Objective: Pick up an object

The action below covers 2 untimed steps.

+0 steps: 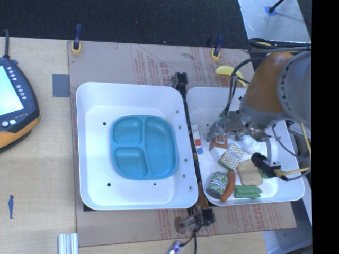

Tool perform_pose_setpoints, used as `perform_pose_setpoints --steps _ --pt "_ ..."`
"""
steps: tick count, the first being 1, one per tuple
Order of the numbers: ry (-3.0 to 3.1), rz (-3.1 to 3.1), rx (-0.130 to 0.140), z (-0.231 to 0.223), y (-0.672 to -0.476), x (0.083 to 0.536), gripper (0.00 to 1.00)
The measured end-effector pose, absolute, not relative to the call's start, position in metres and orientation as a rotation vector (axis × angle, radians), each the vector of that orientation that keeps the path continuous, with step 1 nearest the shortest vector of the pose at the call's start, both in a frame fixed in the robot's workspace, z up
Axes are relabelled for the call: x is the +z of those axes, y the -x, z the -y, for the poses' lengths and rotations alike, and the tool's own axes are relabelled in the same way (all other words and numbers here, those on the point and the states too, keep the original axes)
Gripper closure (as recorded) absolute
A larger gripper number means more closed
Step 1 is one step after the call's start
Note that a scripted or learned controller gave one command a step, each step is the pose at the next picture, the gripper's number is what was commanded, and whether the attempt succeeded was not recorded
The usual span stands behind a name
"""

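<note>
In the right bin (204,102), the hand (222,134), grip unclear, hovers just above the checkered packet (231,156).

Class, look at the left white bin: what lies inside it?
Inside the left bin lies one blue divided plate with three compartments, nothing in them. The bin floor beneath the plate is covered, so anything under it cannot be seen.

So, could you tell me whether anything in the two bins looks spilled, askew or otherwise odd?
Nothing looks spilled or damaged. The blue three-compartment plastic plate sits slightly askew in the left white bin, and the small toy foods are bunched together in the right white bin's near corner.
</note>
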State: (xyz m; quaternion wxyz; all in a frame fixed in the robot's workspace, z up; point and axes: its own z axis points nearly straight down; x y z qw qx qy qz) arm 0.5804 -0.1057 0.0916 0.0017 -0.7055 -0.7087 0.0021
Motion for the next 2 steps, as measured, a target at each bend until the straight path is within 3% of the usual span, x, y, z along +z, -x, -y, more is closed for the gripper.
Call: perform_pose_setpoints --steps 1,2 --pt "2.212 2.228 0.008 0.107 -0.581 0.103 1.00" --pt "2.214 2.226 0.002 0.051 -0.566 0.192 1.00"
